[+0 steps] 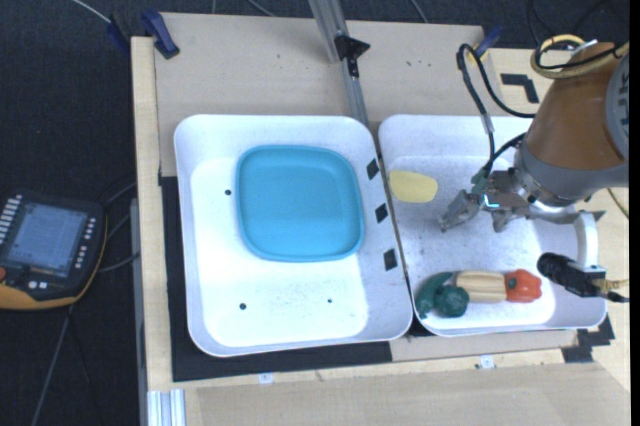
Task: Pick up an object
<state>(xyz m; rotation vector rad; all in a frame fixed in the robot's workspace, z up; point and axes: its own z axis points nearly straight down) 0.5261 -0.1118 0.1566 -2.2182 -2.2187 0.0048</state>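
Two-finger gripper point(478, 214) spread, pinching nothing, over right white bin point(440, 146); pale yellow rounded object point(412, 186) at its 10 o'clock.

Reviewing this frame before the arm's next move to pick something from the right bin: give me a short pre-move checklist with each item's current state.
1. Two-finger gripper over the right white bin: ok.
2. Fingers spread, nothing between them: ok.
3. Pale yellow oval object lies apart to the gripper's left, unobstructed: ok.
4. Green, tan and red toy pieces crowd the bin's near wall; hard to grasp: not ok.
5. Blue square plate sits in the left white bin, out of the way: ok.
6. Gripper height above the bin floor: cannot tell.
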